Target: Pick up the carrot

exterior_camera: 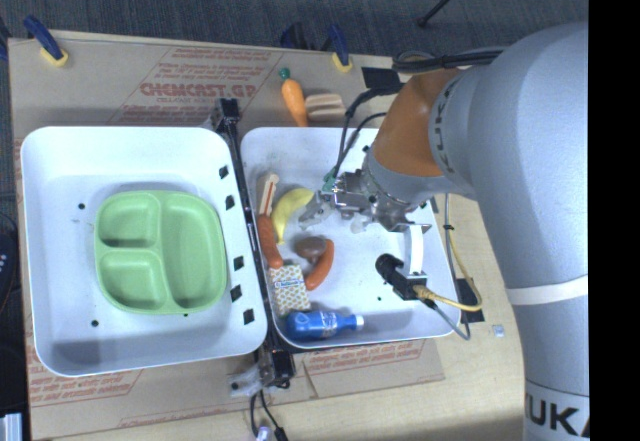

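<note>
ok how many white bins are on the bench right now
2. The left bin holds a green divided plate. The right bin, beside it, holds the toy food and a blue bottle; the arm covers its far right side.

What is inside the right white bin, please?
The right bin holds a blue bottle, a hot dog, a yellow fruit and a patterned packet. The arm covers the bin's right part.
</note>
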Available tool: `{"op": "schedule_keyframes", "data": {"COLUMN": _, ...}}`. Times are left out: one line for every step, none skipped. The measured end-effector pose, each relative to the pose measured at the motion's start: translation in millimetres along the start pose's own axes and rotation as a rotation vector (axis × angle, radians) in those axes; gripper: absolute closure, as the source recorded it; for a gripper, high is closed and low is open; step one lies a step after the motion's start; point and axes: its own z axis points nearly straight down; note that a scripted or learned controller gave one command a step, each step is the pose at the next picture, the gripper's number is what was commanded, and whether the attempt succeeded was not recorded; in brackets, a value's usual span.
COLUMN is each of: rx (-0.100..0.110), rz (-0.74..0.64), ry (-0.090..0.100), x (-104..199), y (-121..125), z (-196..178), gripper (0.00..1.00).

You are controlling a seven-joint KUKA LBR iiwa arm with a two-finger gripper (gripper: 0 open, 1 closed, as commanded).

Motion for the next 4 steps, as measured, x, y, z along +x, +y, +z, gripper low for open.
{"op": "schedule_keyframes", "data": {"rx": -0.004, "rz": 0.486, "ry": 0.000, "x": 53.6, "y": 7.6, "z": -163.4, "gripper": 0.00}}
{"op": "schedule_keyframes", "data": {"rx": 0.001, "rz": 0.464, "ry": -0.001, "x": -12.3, "y": 62.2, "z": -59.6, "gripper": 0.00}}
{"op": "schedule_keyframes", "data": {"rx": -0.004, "rz": 0.621, "ry": 0.001, "x": 19.1, "y": 52.4, "z": -182.1, "gripper": 0.00}}
{"op": "schedule_keyframes", "data": {"rx": 0.000, "rz": 0.719, "ry": 0.001, "x": -61.4, "y": 39.7, "z": -175.7, "gripper": 0.00}}
